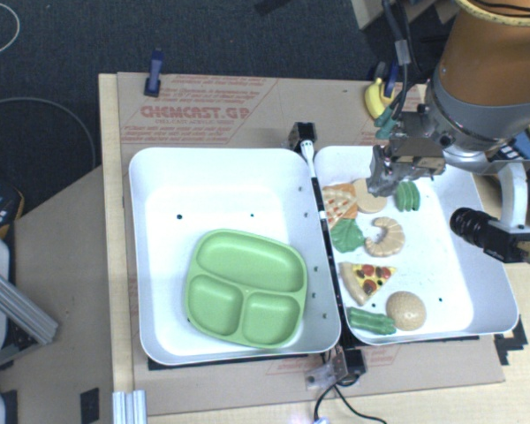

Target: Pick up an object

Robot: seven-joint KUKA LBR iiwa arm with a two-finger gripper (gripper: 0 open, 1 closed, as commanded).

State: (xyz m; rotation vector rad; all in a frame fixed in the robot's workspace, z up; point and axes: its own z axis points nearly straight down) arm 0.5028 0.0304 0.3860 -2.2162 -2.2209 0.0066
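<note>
The right bin [477,299] holds several toy foods: a pizza slice [337,203], a round tan cookie [369,200], a green pickle [408,196], a green leafy piece [345,235], a croissant [387,236], a second pizza slice [367,278], a bread roll [406,308] and a green bean pod [371,322]. My gripper [382,184] hangs low over the bin's far part, right above the cookie and beside the pickle. Its fingertips are hidden by the grey wrist body.
The left bin [159,193] holds a green divided tray [246,286]. A yellow item [376,98] lies on the bench behind the right bin. A black fixture [488,230] juts in over the right bin's right wall.
</note>
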